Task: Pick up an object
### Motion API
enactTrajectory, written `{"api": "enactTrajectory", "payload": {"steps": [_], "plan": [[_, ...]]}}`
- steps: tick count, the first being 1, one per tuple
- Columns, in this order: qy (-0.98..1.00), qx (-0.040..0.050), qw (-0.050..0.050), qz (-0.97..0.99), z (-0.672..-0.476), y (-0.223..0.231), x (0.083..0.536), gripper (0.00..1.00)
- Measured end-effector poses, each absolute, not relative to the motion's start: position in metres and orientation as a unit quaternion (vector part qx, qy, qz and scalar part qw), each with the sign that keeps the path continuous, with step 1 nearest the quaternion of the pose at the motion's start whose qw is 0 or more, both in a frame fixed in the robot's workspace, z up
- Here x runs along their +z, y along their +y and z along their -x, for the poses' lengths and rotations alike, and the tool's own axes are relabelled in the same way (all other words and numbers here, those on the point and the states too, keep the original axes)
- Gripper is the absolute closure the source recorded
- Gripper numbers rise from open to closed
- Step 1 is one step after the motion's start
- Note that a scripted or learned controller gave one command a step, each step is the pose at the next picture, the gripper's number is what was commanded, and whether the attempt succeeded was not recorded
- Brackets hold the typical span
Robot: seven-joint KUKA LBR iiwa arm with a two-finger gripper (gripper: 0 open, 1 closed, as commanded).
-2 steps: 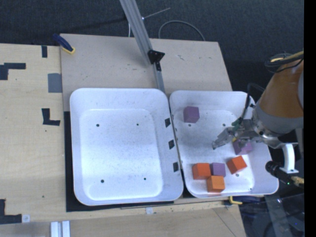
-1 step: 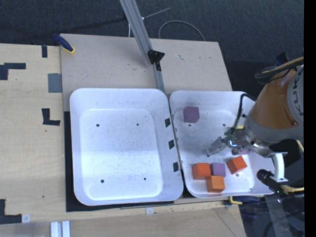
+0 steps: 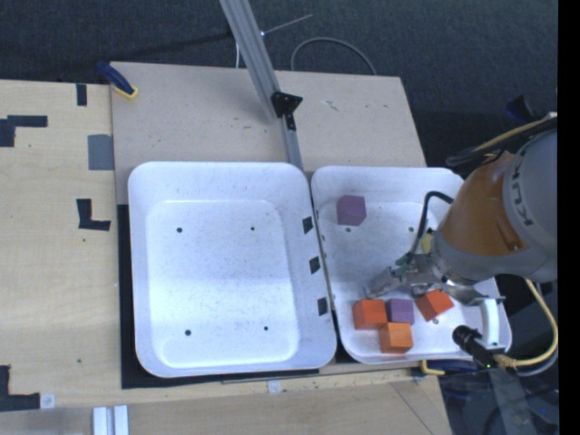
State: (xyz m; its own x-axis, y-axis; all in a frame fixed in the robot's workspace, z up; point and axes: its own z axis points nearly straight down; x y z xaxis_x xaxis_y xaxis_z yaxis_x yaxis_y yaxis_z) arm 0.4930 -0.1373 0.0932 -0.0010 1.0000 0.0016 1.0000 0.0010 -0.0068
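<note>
In the right-hand white plastic bin [image 3: 362, 181], three orange cubes [image 3: 369, 314] and a small purple cube [image 3: 401, 311] cluster at the near edge. The metal two-finger gripper [image 3: 396, 279] sits just above this cluster; whether anything is gripped cannot be determined. A second purple cube [image 3: 351, 210] lies apart, toward the far wall.

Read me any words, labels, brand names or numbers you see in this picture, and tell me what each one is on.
No text can be read with certainty.
Grey robot arm with the orange band: partial pale letters on the grey shell at the right edge, cut off and too blurred to read.
Two shallow white plastic bins: dark dots, no writing.
Purple and orange cubes: plain faces.
Tan wooden bench: black tape marks, no letters.
</note>
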Motion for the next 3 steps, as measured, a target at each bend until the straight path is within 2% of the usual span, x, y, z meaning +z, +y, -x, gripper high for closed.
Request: {"api": "enactTrajectory", "payload": {"steps": [1, 3], "plan": [[-0.708, 0.0012, 0.002, 0.706, -0.494, -0.137, 0.106, 1.0], [-0.708, -0.0013, -0.003, 0.706, -0.495, -0.147, 0.224, 1.0]]}}
